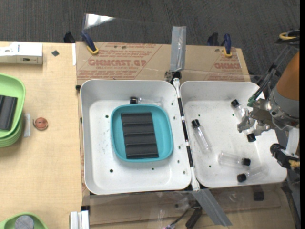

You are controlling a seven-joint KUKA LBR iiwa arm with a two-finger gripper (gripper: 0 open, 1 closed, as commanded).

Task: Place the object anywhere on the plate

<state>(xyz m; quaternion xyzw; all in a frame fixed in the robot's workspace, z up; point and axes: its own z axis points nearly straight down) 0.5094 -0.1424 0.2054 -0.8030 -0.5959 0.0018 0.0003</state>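
Right now our gripper (249, 124) sits low over the right side of the right bin (214, 87), its metal parts tangled visually with a clear vial just under it. How it stands we cannot tell — the slant of the view and the glare on the clear plastic hide that, and nothing can be said to be held.

Working outward, several clear vials with black caps lie scattered across the right bin. One (237, 107) lies just up and left of the gripper, close against it, with its cap towards the far wall. A dark cap (250, 137) shows just below the gripper. Another vial (200, 134) lies further left, near the divider between the bins, its long axis running diagonally from upper left to lower right. Two more rest near the front wall — one (233, 160) lying roughly crosswise, another (248, 176) near the front edge.

The teal plate (141, 132), carrying a dark ribbed insert, sits in the middle of the left bin (95, 142), well apart from the gripper and to its left across the divider.

We judge that the vial nearest the gripper is the likeliest pick, and the move after any grasp must carry it leftwards over the divider to the plate.
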